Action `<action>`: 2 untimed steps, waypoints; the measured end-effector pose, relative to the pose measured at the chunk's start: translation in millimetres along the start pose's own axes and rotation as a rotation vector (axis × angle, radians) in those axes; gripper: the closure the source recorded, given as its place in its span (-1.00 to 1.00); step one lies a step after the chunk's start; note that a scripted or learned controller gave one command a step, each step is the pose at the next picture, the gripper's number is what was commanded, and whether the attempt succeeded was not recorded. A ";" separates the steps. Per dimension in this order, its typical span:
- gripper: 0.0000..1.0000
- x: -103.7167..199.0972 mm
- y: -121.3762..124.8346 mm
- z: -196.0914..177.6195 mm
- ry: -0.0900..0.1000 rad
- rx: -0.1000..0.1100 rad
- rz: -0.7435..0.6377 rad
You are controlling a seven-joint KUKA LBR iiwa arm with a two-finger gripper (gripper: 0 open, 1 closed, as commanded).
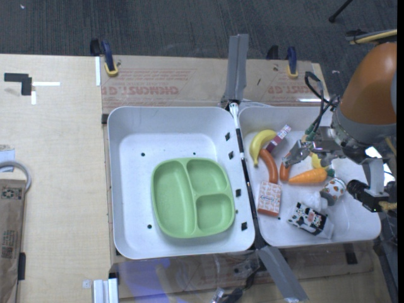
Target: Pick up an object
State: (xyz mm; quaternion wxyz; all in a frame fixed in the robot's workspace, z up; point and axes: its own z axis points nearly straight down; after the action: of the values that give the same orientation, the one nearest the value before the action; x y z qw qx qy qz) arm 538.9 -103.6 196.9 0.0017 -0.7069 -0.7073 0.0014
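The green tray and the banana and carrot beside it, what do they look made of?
The green tray looks like moulded plastic, matt, one even colour with smooth rounded dividers. The banana and carrot are probably plastic toys: flat uniform colour and a slight sheen, though that is hard to confirm from here.

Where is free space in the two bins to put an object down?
Left bin: bare floor rings the green divided plate, widest along the far wall and left wall. Right bin: crowded around the banana, carrot and gripper; a small bare patch lies by the near right corner.
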 end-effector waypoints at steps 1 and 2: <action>-1.00 -18.3 30.8 104.6 -0.001 -0.004 -0.356; -1.00 -32.0 26.8 104.6 -0.001 -0.005 -0.226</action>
State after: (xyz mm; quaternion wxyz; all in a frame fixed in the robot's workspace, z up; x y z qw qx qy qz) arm 565.3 -135.5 92.2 -0.0003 -0.6225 -0.7826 -0.0003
